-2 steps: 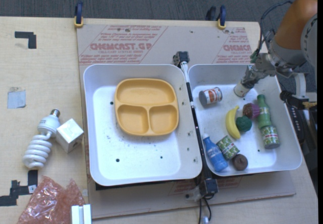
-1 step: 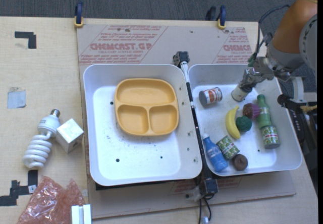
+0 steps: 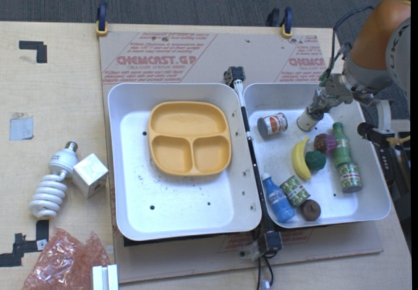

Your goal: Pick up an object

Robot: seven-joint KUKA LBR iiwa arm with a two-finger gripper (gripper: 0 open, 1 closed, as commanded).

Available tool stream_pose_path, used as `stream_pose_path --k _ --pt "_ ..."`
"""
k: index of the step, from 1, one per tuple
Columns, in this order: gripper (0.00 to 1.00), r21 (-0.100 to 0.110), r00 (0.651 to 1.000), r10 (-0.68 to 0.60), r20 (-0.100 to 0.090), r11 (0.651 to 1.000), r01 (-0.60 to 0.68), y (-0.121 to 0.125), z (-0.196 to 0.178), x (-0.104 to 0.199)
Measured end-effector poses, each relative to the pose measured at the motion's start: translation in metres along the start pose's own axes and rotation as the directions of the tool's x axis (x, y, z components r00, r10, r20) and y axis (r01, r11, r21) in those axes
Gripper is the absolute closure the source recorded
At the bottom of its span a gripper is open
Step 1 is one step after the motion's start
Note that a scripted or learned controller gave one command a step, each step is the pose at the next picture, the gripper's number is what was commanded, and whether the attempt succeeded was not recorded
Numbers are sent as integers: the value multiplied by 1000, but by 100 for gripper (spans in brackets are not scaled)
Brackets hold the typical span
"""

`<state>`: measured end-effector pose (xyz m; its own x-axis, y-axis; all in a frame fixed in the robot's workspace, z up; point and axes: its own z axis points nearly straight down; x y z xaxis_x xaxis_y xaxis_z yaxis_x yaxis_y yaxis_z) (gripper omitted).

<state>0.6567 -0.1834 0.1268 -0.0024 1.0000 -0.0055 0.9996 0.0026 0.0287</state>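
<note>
The right bin (image 3: 366, 207) holds several small items: a tipped can with a red label (image 3: 272, 125), a yellow banana (image 3: 300, 159), a dark green ball (image 3: 315, 161), a maroon round piece (image 3: 323, 143), a green bottle (image 3: 344, 158), a blue bottle (image 3: 277, 198), a small green can (image 3: 296, 190) and a brown round piece (image 3: 310, 209). My gripper (image 3: 307, 120) hangs low over the bin's upper middle, just right of the tipped can and above the banana. Nothing shows between its fingers.
The left bin (image 3: 130, 210) holds a yellow divided tray (image 3: 190, 137). On the bench to the left lie a spiral light bulb (image 3: 52, 184), a white cube (image 3: 90, 174) and a crinkled reddish bag (image 3: 65, 262). Blue clamps (image 3: 102, 19) pin the board's far edge.
</note>
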Motion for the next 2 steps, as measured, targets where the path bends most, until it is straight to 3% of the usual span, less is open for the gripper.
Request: stream_pose_path --k 1,2 --pt "0 -8 1000 0 0 1000 0 1 -2 4" --pt "0 -2 1000 -1 0 1000 1 0 -1 3"
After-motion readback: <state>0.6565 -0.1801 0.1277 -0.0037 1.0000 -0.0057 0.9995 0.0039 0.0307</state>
